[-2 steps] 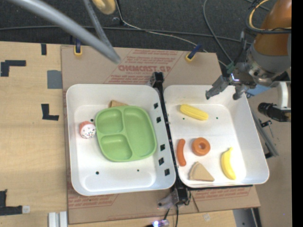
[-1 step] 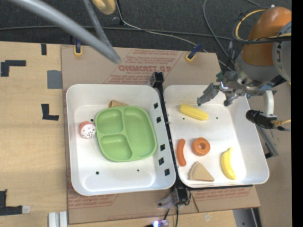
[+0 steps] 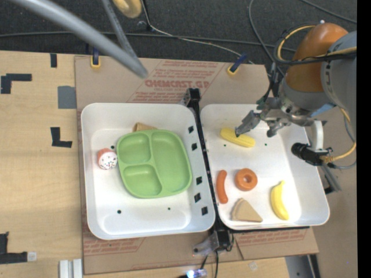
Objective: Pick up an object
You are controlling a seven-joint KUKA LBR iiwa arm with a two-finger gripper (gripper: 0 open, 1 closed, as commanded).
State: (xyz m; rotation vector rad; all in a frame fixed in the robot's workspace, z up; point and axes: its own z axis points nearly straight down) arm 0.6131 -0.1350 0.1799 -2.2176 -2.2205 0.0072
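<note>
My gripper (image 3: 256,130) hangs open over the back of the right bin (image 3: 301,172). Its left finger reaches down to the right end of a yellow corn cob (image 3: 237,138), and nothing sits between the fingers. Further forward in the same bin lie an orange ring (image 3: 246,179), a red sausage (image 3: 222,186), a yellow banana (image 3: 279,200) and a tan wedge (image 3: 246,211).
The left bin (image 3: 98,213) holds a green divided plate (image 3: 154,162), a small white and red ball (image 3: 106,160) and a tan piece (image 3: 144,128) partly hidden behind the plate. A black divider (image 3: 200,155) runs between the bins. Cables trail behind the arm.
</note>
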